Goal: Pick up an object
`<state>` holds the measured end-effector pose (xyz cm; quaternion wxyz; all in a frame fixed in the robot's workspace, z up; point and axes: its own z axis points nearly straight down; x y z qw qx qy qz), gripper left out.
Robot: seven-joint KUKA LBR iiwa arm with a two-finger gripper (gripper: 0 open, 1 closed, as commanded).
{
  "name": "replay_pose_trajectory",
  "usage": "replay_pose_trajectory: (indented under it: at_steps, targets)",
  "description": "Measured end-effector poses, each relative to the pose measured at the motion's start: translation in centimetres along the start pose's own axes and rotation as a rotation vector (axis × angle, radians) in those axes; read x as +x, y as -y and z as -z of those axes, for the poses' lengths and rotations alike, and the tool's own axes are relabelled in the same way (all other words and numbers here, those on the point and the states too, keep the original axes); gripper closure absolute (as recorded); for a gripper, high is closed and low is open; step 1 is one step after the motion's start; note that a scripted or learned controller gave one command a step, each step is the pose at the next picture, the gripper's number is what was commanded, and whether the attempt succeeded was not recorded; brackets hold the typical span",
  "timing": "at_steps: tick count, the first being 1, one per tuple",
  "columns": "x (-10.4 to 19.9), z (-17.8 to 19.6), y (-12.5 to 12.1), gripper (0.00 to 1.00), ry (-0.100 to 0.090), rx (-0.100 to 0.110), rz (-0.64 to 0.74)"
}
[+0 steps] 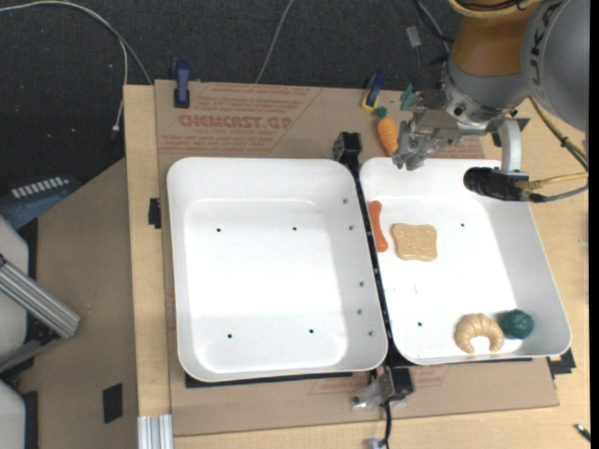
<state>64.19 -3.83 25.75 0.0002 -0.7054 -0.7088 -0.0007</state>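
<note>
A cardboard sheet point(234, 115) with red print covers the surface point(75, 251), and a blue clamp point(181, 82) grips its far left edge. The left bin point(178, 251) sits on this sheet, its right wall touching the right bin point(547, 279). A black clip point(348, 145) stands at the far end of the seam between them.

Just inside the right bin, an orange stick point(376, 225) lies along the left wall. Beyond that bin's far rim, a toy carrot point(387, 136) with a green top rests pointing towards the bin, just left of the jaws. Near the middle of the right bin lies a square cracker point(414, 241), flat and apart from the stick. In the near right corner a croissant point(479, 332) curls beside a green ball point(516, 324), the two touching or nearly so.

The arm point(487, 26) reaches in from the upper right, and the jaws hang over the right bin's far left corner, close to the rim. I cannot tell whether the jaws are spread or pressed together, and nothing is visibly pinched between them.
</note>
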Motion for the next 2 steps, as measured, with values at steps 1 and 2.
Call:
replay_pose_trajectory:
  at_steps: [1,2]
  targets:
    - [5.3,-1.7,-0.5,1.0,0.0,0.002,0.0]
    - [11.0,-2.1,0.0,1.0,0.0,0.001,0.0]
